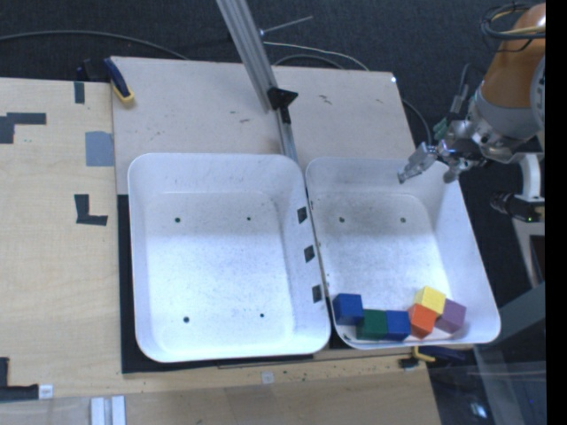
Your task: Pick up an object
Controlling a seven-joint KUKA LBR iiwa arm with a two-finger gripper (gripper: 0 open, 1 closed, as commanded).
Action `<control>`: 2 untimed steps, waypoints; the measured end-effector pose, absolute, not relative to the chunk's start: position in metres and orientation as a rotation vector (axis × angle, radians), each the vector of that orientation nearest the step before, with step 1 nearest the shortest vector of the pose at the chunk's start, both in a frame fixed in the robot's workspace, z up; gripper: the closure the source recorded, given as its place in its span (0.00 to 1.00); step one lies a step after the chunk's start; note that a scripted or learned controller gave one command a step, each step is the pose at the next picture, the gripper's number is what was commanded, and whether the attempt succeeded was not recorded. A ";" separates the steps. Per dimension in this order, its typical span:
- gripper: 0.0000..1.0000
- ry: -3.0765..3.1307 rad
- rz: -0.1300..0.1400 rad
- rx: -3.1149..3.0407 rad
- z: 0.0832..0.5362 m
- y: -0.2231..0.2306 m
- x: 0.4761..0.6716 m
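Hovering at the right bin's (461, 228) upper right rim, the gripper (429, 166) is spread open, holding nothing, well apart from the coloured blocks (399, 315) at lower right

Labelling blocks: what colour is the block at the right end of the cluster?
Purple block, seen best in the camera view.

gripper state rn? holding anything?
Gripper: open, holding nothing, above the right bin's far right corner. Blocks lie at the bin's near edge.
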State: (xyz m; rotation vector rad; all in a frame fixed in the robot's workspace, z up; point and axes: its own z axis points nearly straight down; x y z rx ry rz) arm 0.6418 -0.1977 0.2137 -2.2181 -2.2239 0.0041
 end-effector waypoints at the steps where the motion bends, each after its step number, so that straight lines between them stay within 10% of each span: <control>1: 0.00 -2.216 0.007 -2.216 0.088 -0.154 0.545; 2: 0.00 -2.224 0.001 -2.225 0.092 -0.208 0.599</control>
